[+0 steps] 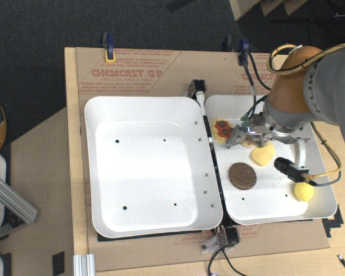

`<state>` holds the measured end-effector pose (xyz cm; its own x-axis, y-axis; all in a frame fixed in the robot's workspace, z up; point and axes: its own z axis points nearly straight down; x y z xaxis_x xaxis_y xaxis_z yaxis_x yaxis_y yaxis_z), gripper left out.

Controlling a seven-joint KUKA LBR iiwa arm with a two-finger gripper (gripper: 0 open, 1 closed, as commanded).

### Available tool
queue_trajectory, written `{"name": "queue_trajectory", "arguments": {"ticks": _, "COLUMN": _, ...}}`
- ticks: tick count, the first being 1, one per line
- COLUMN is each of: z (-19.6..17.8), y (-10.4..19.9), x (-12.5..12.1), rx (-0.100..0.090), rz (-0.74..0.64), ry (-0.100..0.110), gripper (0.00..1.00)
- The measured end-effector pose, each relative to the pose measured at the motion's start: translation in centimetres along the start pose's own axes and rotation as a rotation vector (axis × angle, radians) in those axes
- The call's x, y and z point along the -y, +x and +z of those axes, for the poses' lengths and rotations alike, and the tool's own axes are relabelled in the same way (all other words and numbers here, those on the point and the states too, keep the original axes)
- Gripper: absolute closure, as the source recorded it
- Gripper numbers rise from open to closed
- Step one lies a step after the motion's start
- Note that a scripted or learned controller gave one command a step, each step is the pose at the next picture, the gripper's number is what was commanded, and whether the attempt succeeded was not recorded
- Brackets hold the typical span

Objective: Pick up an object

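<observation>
1. One two-finger gripper (245, 137) hangs low over the far-left part of the right shallow white bin (264, 216). It sits at the end of the grey arm (330, 91), which reaches in from the right with its orange band (290, 82) just above the wrist. From this slant I cannot tell whether the gripper is released or clenched, nor whether it grasps anything.
2. Just left of the gripper, a small red-and-yellow lumpy object (222, 129) lies close to that bin's left wall. Whether the two touch cannot be made out.
3. Just on the near side of the gripper, a pale yellow heart-shaped piece (263, 154) lies on the bin floor. It is very close to the gripper, and contact between them is unclear.
4. Nearer the front and a little left of the heart-shaped piece, a brown round flat disc (242, 176) lies flat, apart from it.
5. Toward the bin's right wall and front, a small yellow ball (303, 192) sits well apart from the disc.
6. The left shallow white bin (144, 171) stands beside the right one, their long walls meeting down the middle. A few small dark dots mark its floor.
7. Both bins rest on a brown board worktop (161, 68) printed with red lettering. Two blue clamps (108, 42) grip its far edge.
</observation>
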<state>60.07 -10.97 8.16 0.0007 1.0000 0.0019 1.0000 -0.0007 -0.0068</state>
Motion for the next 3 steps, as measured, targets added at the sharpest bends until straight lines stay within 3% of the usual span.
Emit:
{"name": "queue_trajectory", "arguments": {"ticks": 1, "z": -0.3, "y": 1.0, "x": -3.1, "rx": 0.003, "rz": -0.002, "ry": -0.01, "gripper": 0.0}}
{"name": "queue_trajectory", "arguments": {"ticks": 2, "z": -0.2, "y": 1.2, "x": -6.3, "rx": 0.005, "rz": -0.005, "ry": 0.013, "gripper": 0.0}}
{"name": "queue_trajectory", "arguments": {"ticks": 3, "z": -1.3, "y": 1.3, "x": -6.4, "rx": 0.003, "rz": -0.001, "ry": 0.0, "gripper": 1.0}}
